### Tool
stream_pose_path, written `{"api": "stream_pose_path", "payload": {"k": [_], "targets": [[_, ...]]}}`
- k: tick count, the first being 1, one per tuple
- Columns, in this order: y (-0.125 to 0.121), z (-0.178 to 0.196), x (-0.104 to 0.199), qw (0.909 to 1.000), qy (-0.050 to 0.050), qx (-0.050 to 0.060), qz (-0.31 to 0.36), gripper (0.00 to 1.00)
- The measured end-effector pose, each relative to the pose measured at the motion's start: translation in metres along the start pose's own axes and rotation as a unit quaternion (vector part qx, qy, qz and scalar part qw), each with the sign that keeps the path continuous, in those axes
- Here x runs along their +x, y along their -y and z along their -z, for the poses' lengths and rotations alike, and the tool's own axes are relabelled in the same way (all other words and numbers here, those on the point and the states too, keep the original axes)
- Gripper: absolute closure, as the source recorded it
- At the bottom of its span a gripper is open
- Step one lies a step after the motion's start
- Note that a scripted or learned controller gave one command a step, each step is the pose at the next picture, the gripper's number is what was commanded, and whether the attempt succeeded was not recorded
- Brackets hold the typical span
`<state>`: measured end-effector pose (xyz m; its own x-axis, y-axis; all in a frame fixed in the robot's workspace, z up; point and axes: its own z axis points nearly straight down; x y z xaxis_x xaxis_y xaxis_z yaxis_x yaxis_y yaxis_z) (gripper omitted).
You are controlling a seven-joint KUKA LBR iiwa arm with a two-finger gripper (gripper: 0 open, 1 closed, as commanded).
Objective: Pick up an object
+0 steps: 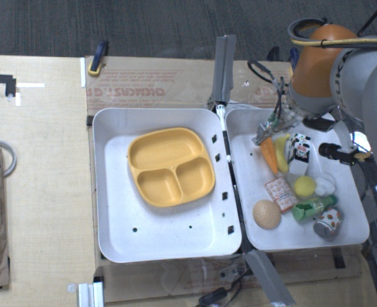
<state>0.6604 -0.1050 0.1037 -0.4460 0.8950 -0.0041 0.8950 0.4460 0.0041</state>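
Now I am hanging my claw [269, 132], its grip state unreadable from above, over the carrot [269, 156] in the right bin [348, 235] at the frame's right, judging it light, stiff, slightly slick, best pinched mid-length.

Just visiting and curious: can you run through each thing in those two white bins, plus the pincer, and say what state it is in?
Yellow tray: upright, nothing in its compartments.
Carrot: lying flat, by the pincer.
Egg: resting on the right bin floor.
Green bottle: lying on its side.
Lemon: loose among the other items.
Pincer: low over the carrot's end; grip unclear.
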Motion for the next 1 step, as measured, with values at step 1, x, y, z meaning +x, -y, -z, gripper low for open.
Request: {"api": "stream_pose_path", "payload": {"k": [1], "targets": [[0.0005,0.1003,0.0099,1.0000,-0.001,0.001,0.007,1.00]]}}
